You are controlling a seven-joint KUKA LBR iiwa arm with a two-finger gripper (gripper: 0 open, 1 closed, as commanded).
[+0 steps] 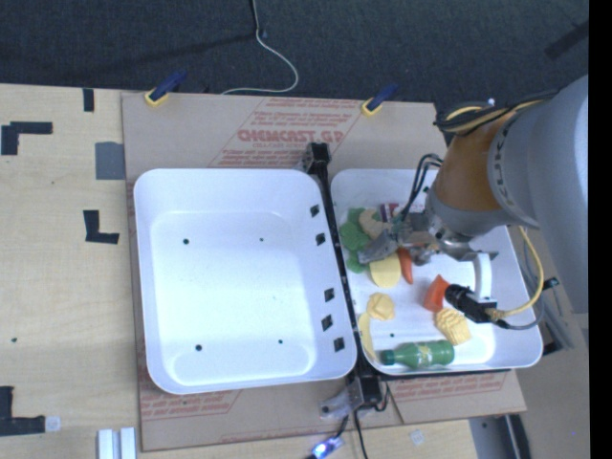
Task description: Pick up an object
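Two white bins (153, 285); one green bottle (418, 355).

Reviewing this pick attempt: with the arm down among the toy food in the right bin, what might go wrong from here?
1. The gripper sits in a tight cluster of green pieces and a yellow piece, so it may catch two items or none.
2. Closing or lifting there could shove the neighbouring orange piece aside.
3. The cluster lies close to the right bin's dividing wall, which may block the gripper.

Arm (535, 161) cut off at right edge; green pieces (356, 232) partly hidden under pincer (382, 247).
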